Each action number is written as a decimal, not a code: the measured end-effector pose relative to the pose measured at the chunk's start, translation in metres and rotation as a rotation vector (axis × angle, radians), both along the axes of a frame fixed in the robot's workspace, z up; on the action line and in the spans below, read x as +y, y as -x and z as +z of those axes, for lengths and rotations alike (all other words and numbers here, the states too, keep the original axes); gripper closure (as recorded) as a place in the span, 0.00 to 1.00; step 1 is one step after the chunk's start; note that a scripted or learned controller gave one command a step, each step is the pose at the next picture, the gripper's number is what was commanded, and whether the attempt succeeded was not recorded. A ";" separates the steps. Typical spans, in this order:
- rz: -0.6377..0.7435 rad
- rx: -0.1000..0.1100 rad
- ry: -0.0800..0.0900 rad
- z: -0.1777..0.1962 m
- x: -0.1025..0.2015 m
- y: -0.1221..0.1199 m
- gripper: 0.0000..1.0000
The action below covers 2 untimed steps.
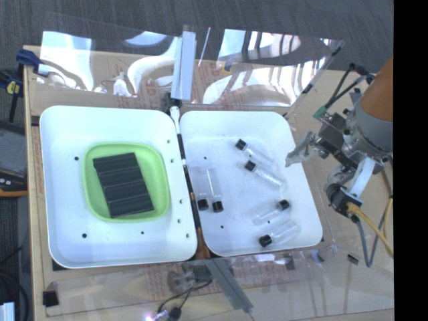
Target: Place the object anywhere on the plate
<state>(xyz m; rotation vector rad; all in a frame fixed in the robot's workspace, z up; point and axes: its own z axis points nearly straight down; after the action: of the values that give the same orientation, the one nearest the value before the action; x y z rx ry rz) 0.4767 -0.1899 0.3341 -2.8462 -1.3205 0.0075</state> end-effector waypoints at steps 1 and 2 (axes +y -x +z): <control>0.052 -0.004 0.001 0.083 -0.011 -0.042 0.00; -0.079 0.000 -0.001 0.094 -0.009 0.000 0.00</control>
<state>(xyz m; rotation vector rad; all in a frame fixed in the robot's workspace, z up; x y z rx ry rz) 0.4763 -0.1991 0.4278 -2.8955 -1.2060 0.0062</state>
